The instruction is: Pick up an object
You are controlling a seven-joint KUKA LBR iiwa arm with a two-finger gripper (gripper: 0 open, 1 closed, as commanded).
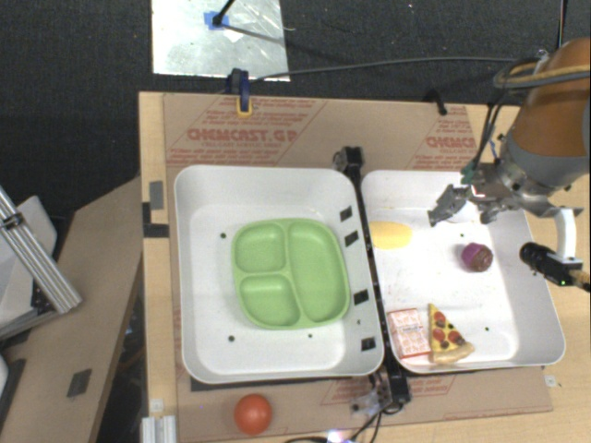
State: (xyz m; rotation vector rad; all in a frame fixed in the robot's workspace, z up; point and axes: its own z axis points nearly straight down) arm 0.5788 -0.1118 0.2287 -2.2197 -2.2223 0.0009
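The right bin (pixel 540 338) holds a yellow oval piece (pixel 390 235), a small purple ball-like object (pixel 476 256), a toy pizza slice (pixel 447 333) and a red-and-white packet (pixel 407 332). My gripper (pixel 464 209) hangs over the far part of this bin, between the yellow piece and the purple object and a little beyond both. Its fingers are spread, with nothing between them. The grey arm with its orange band (pixel 554 109) comes in from the right.
A green divided plate (pixel 289 272) lies in the left bin (pixel 268 181). A red ball (pixel 252 413) rests on the bench in front of the bins. A black fitting (pixel 547 261) sticks in over the right bin's right side.
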